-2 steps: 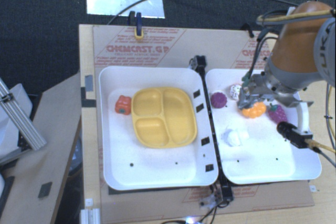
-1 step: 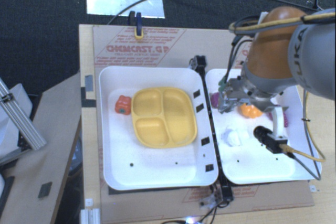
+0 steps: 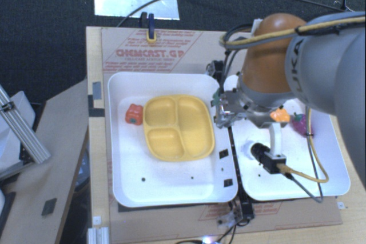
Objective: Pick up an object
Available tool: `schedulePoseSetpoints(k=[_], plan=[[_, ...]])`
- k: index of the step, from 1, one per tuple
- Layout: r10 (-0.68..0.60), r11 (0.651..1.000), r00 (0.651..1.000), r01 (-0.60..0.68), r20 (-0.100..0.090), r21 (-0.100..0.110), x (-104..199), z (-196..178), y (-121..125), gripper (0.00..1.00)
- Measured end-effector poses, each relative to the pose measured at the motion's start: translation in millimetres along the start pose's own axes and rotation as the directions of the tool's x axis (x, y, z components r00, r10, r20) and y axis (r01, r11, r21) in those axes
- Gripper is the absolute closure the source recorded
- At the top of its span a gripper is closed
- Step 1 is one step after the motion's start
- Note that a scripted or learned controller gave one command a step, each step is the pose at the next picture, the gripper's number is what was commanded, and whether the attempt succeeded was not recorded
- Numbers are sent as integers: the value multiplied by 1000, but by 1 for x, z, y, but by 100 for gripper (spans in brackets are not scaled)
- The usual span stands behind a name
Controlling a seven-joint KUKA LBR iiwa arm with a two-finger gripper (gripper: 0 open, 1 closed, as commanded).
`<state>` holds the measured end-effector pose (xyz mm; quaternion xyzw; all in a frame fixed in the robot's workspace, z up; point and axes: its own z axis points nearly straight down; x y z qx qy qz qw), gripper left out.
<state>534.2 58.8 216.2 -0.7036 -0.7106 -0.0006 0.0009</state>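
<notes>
Red and small, a pepper-shaped plastic toy [image 3: 134, 114] lies in the left shallow white bin [image 3: 171, 194], just beside the left rim of a yellow plastic plate with 3 compartments [image 3: 178, 127]. The gripper [image 3: 222, 116] hangs over the seam between the 2 bins, by the plate's right edge; whether it is apart or closed I cannot tell, and nothing shows in its grasp. In the right white bin [image 3: 323, 180] a small orange piece [image 3: 280, 115] and a purple piece [image 3: 299, 123] sit close together, partly hidden under the arm. The red toy looks the best pick: it has bare floor on 3 sides. I would centre over it, turn the grip away from the plate rim, and descend fully before closing.
</notes>
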Motion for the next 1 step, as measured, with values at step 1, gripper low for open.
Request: schedulePoseSetpoints(k=[1], plan=[[0, 1000, 1000, 0, 0, 0, 43, 0, -10, 100]])
